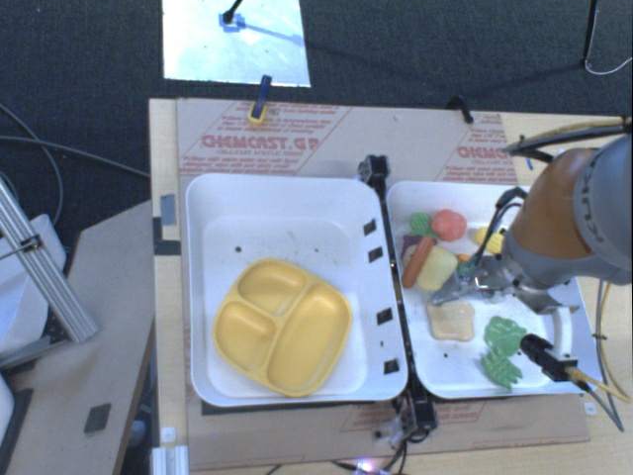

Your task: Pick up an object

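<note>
While gripper [457, 291] hovers, bread slice [453, 322] beneath

Dark carpet-like floor [79, 57] surrounds the table [326, 132], whose top is covered by brown protective paper printed with red lettering. Beyond the table's far edge a pale, shiny square sheet [235, 28] lies on the floor. Off the table's left side stands a lower tan surface [99, 295] carrying slanted aluminium rails [40, 265]. Thin black cables [59, 142] cross the floor there.

Toy foods [442, 255] crowd the right bin [425, 364]; yellow plate [283, 326] fills the left.
</note>
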You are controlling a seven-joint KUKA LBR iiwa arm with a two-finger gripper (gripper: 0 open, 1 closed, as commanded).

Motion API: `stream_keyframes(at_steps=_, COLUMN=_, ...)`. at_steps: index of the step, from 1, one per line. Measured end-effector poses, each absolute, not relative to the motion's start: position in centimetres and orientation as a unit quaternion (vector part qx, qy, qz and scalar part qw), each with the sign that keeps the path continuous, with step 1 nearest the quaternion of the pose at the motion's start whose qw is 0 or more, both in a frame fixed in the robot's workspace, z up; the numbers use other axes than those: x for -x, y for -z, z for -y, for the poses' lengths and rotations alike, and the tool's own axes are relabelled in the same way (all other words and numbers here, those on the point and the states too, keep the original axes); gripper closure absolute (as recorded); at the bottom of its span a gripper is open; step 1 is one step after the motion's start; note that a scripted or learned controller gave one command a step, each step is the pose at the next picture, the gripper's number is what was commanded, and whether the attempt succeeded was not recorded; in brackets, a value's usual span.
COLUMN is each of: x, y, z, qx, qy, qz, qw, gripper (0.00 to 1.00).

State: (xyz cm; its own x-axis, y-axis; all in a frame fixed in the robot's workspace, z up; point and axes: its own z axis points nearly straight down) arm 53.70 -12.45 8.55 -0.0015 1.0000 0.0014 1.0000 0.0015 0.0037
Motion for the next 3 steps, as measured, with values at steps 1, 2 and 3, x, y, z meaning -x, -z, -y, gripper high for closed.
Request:
stream_keyframes(at_steps=1, x=-48.7, y=-8.7, z=16.9, qx=-0.709, qy=-0.0022, qz=-0.706, qw=0.003, gripper=0.00)
stream_keyframes(at_steps=2, x=-52.3, y=-8.7, z=17.8, qx=-0.705, qy=-0.0017, qz=-0.709, qw=0.002, gripper=0.00)
stream_keyframes(at_steps=3, x=-57.9, y=-8.7, z=20.1, qx=-0.705, qy=-0.0020, qz=-0.709, qw=0.004, gripper=0.00)
